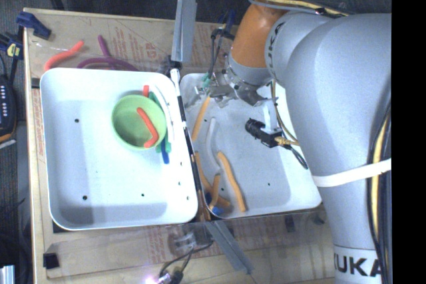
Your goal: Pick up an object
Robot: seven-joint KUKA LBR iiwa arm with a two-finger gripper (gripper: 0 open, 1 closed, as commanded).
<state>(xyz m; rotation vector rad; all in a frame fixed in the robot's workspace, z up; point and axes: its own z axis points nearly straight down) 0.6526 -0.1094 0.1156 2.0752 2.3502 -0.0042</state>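
Arm (319,76) comes in from the right w/ its wrist low over the right bin (299,193), at that bin's far left corner. Gripper (213,86) is mostly hidden under the wrist, so can't tell its state. An orange stick (200,115) lies tilted just below the gripper, near it; contact can't be judged. Another orange stick (230,181) lies toward the near edge of the same bin, well apart from the gripper, beside a pale curved strip (212,136). Left bin (80,163) holds a green bowl (138,122) w/ a red-orange curved piece (148,122) in it, and a blue piece (164,154) at the bowl's rim.
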